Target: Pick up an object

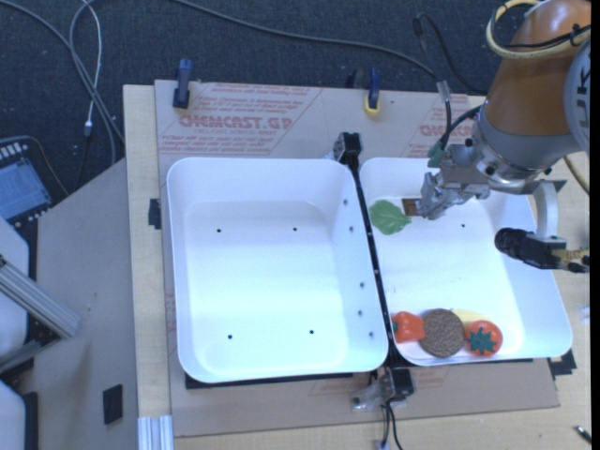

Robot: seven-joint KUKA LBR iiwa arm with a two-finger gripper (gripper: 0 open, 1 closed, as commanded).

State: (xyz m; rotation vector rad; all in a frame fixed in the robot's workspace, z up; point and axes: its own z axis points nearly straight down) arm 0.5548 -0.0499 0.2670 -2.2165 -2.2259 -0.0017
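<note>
A green leaf-shaped toy [388, 217] lies in the right bin [525, 298], near its left wall. The end effector [433, 202] hovers just beside it; its grasp cannot be told. A brown patty [442, 333] and tomato [483, 337] rest along the front rim.

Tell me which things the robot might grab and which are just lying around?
For the job:
gripper
green leaf
brown round patty
tomato
red piece
yellow piece
right bin

Just lying about:
left bin
blue clamp
yellow clamp
cables
</note>
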